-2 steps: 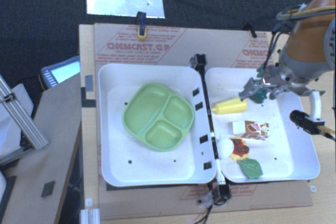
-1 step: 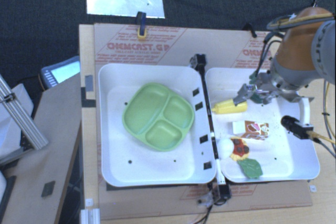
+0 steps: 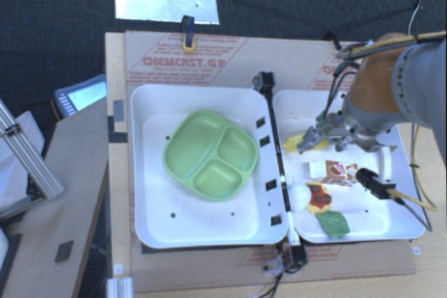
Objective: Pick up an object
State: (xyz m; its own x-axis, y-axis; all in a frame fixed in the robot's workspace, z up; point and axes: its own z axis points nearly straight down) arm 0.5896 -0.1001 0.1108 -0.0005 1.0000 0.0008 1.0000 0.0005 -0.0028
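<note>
Two shallow white bins sat side by side in the camera view, the left bin (image 3: 140, 171) at the middle of the frame and the right bin (image 3: 399, 223) toward the lower right. A pale green divided plate (image 3: 209, 153) lay flat in the left bin, roughly at its middle.

The grey arm (image 3: 422, 77) reached in from the right edge, its orange band (image 3: 370, 84) above the upper part of the right bin. The gripper (image 3: 323, 135) hung low over the upper left part of that bin. A yellow object (image 3: 302, 143) lay just left of the gripper's tip, near the wall between the bins, and looked to be touching or just beside it. Whether the gripper was open or closed could not be told at this angle, nor whether it had any hold on the yellow object.

Below the gripper, a white packet with a red and brown print (image 3: 334, 171) lay flat and apart from the yellow object. Lower still came a small red and yellow item (image 3: 320, 197), with a white rounded piece (image 3: 299, 196) just beside it on its left. A green leaf-shaped piece (image 3: 334, 223) lay near the bottom wall of the right bin.
</note>
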